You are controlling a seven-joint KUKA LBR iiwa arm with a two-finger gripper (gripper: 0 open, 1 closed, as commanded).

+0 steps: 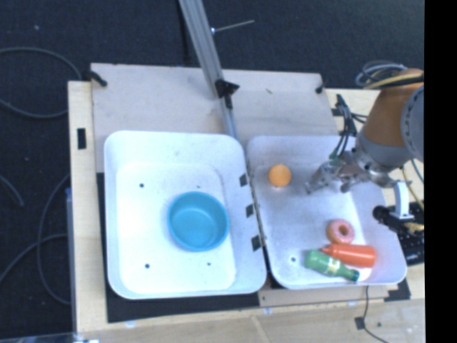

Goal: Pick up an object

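We're looking down on the worktop (164,95) and its two white bins side by side. Over in the right bin (300,156), the arm (389,123) comes in from the right, orange band above the wrist, and its pincer (325,179) hangs low over the bin's upper middle, pointing left. We can't tell how wide the pincer stands from here; its tip is a grey blur against the white, and we see nothing between it. Just to its left, a little apart, sits the orange ball (280,176), alone on the bin floor near the left wall. Down toward the near right corner we've got a cluster: a pink ring (340,231), an orange carrot-like piece (350,254) just below it, and a green bottle (331,265) lying on its side, touching the orange piece. In the left bin (128,156) a blue bowl (198,221) sits upright, right of centre. A slanted metal pole (203,41) rises from between the bins at the back.
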